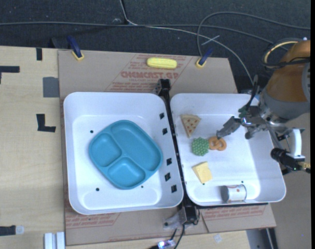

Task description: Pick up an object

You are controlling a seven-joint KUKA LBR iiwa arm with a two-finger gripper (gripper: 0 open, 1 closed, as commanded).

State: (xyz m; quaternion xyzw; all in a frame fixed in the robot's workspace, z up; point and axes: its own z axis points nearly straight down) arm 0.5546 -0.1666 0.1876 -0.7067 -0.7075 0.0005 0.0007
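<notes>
Right bin [261, 191] is the landmark. Inside it: a toast-like wedge [190, 123] near its upper left, a green ball [200, 146] below that, an orange ring [217, 144] touching or just beside the ball on its right, a yellow block [202, 172] lower down, and a grey-white can [233, 192] lying on its side at the near wall. Left of this bin sits a second bin [74, 118] with a blue divided tray [125, 153]. A yellow banana-shaped toy [161, 63] lies on the cardboard behind both, out of play.

Arm comes in over the right bin's right side. Pincer [239, 128] hangs open, two dark fingers spread, one finger [227, 128] pointing toward the orange ring, nothing between them. Height above the bin floor is hard to judge from this slant.

Step looks like approach, pre-grasp; nothing is picked yet. Likely target is the ring or the ball, closest to the fingertip. Next move calls for shifting left to straddle one item, dropping to the floor, then closing. Ring and ball crowd each other, so a clean straddle may be tricky.
</notes>
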